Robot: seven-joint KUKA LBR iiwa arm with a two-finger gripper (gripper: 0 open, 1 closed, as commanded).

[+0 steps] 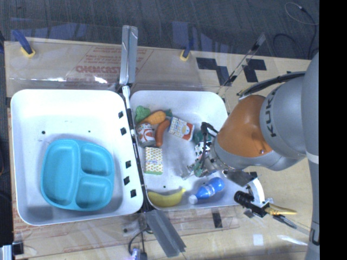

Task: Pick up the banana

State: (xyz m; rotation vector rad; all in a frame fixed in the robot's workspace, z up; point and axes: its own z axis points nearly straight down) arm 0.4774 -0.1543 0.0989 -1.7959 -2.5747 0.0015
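Note:
The yellow banana (166,197) lies along the near wall of the right bin (179,97), left of a blue bottle (209,190). My gripper (198,163) reaches down into the right bin from the right, under the orange wrist band. It hangs above and to the right of the banana, apart from it, with the bin floor between them. Its fingertips are dark and mixed with small clutter, so their state is unclear.
A light blue divided tray (78,173) fills the left bin (32,107). In the right bin lie a carrot (155,118), a red can (145,134), a juice carton (180,128), a patterned packet (154,160) and a green item (141,112). A metal divider (129,53) separates the bins.

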